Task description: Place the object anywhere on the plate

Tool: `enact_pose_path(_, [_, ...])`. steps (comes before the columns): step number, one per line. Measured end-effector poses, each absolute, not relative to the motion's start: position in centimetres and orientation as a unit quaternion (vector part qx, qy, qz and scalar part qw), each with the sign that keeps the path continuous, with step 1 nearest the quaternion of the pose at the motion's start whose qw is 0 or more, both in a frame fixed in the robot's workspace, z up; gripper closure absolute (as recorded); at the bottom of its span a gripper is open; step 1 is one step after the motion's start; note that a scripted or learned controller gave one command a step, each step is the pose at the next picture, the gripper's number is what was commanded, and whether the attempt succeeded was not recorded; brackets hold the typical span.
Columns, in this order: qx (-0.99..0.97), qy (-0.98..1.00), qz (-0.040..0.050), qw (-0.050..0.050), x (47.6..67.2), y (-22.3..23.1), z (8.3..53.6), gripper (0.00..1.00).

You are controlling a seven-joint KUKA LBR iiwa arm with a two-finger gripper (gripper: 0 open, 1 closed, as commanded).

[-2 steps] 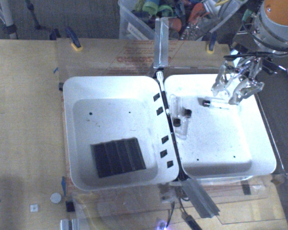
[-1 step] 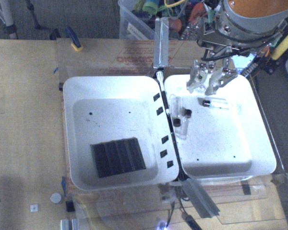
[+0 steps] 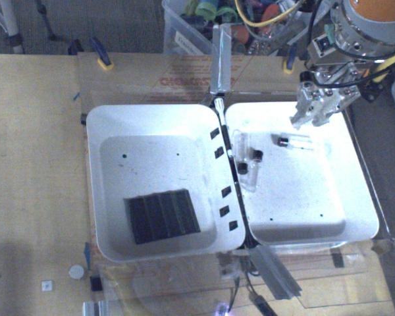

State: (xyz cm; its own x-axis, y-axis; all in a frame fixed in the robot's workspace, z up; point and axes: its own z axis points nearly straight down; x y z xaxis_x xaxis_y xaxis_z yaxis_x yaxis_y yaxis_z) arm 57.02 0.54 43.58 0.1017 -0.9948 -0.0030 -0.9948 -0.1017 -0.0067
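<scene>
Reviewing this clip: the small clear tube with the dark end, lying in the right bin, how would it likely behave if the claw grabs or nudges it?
The clear tube lies on its side, so a nudge would probably roll it across the right bin. It looks slim and smooth, likely light and slippery for the claw. Its transparent body suggests stiff plastic or glass, possibly fragile.

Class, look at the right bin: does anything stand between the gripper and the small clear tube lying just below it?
Nothing visible does. The gripper hangs over the right bin's upper edge, and the clear tube lies on the open floor beside it.
</scene>
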Motion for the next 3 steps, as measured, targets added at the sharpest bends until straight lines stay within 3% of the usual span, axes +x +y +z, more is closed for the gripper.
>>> enact_pose_path(1, [-0.836,0.549,-0.0011,0.004,61.3,1.1,42.1,1.00])
enact_pose_path(2, [-0.897,0.442,0.0014,0.001,50.5,0.3,43.5,1.00])
enact_pose_path(3, [-0.821,0.571,-0.0016,0.003,57.8,-3.8,43.6,1.00])
